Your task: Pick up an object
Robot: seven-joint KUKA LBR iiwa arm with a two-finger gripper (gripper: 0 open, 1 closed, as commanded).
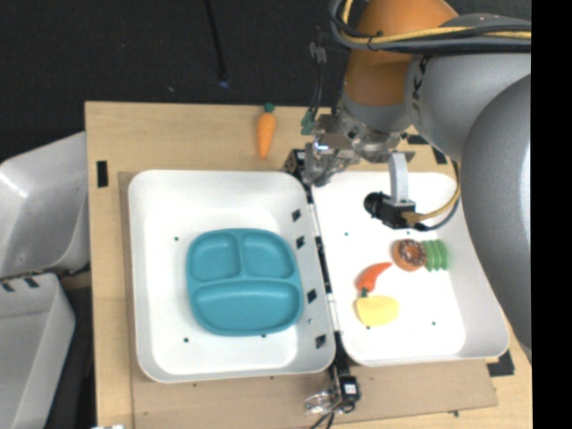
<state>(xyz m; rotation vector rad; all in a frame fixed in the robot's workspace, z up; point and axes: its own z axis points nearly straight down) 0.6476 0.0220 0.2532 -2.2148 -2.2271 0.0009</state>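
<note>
While the end effector (320, 161) hangs at top centre of frame over the seam btwn bins, can't tell its state. Right bin (447, 329) holds red pepper (373, 275), yellow piece (377, 310), brown round item (411, 254) w/ green piece (436, 255). Teal plate (243, 281) in left bin (152, 329); carrot (265, 132) on desk (179, 137), upper centre

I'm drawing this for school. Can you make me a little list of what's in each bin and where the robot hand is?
left bin: blue tray
right bin: red pepper, yellow toy, brown round toy, green toy
outside bins: carrot on bench
gripper: above top edge where bins meet, holding nothing visible
</note>
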